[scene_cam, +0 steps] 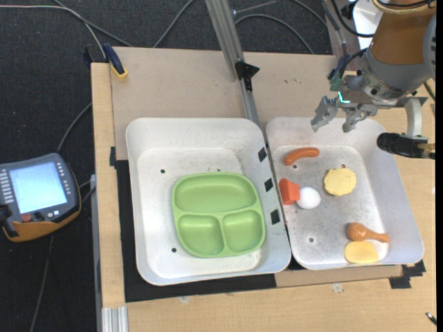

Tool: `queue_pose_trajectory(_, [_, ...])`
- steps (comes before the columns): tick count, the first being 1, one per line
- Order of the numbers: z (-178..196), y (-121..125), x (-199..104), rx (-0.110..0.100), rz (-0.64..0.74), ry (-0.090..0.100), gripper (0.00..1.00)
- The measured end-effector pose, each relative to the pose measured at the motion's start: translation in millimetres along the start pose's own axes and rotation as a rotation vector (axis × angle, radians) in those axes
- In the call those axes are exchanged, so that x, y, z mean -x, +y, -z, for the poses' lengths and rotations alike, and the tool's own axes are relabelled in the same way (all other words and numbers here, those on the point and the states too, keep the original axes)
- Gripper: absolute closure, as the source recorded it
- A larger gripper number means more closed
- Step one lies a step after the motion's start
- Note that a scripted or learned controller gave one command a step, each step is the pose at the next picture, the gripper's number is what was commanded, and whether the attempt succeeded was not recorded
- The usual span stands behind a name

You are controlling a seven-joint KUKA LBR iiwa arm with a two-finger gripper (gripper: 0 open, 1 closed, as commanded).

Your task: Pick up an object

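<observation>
The gripper (pixel 339 119) hangs over the far edge of the right bin (pixel 401 206), jaws spread open with nothing between them. Within that bin, a sausage (pixel 302 155) lies near the far left corner, a yellow disc (pixel 340 182) sits mid-bin, and a white ball (pixel 309 198) touches an orange block (pixel 288 191) by the left wall. A drumstick (pixel 365 234) and a yellow piece (pixel 362 253) lie near the front right corner. The left bin (pixel 149 185) holds a green plate (pixel 218 213). A pendant (pixel 36 196) lies off the tabletop's left edge.
</observation>
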State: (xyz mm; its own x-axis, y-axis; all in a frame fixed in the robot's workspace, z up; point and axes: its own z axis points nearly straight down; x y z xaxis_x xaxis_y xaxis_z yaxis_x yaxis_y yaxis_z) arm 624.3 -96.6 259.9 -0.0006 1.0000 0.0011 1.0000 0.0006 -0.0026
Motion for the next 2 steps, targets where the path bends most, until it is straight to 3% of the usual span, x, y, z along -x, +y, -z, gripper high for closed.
queue_pose_trajectory(1, [0.7, 0.3, 0.0, 0.001, 0.0, 0.0, 0.0])
queue_pose_trajectory(2, [-60.4, -6.7, -3.0, -0.006, -0.001, 0.001, 0.0])
